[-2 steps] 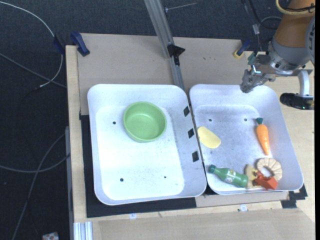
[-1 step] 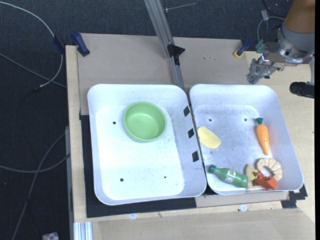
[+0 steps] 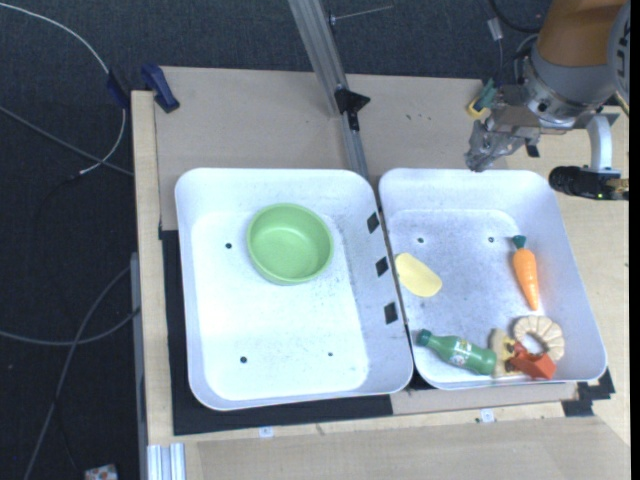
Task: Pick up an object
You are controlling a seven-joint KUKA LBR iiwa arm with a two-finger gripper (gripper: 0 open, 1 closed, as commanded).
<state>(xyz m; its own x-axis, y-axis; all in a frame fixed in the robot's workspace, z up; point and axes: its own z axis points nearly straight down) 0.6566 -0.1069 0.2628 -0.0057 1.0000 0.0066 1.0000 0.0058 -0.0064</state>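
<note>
- The toy carrot (image 3: 526, 276) is the likeliest pick: it lies alone on the floor of the right bin (image 3: 470, 183), near the right wall, leaf end toward the far rim.
- I judge it light, stiff and smooth; the best hold is across its thick orange upper body, since the tapered tip would slip out.
- The yellow piece (image 3: 418, 275) lies flat near the left wall, hard to get fingers under.
- The green bottle (image 3: 457, 352), round ring toy (image 3: 539, 334) and red piece (image 3: 530, 364) crowd the near right corner, touching or almost so.
- The gripper (image 3: 487, 156) hangs over the far rim of that bin, nothing between its tips; whether they are spread I cannot tell.
- The carrot lies well apart from it, nearer the camera and to the right.
- A green bowl (image 3: 290, 243) sits in the left bin (image 3: 200, 298).
</note>
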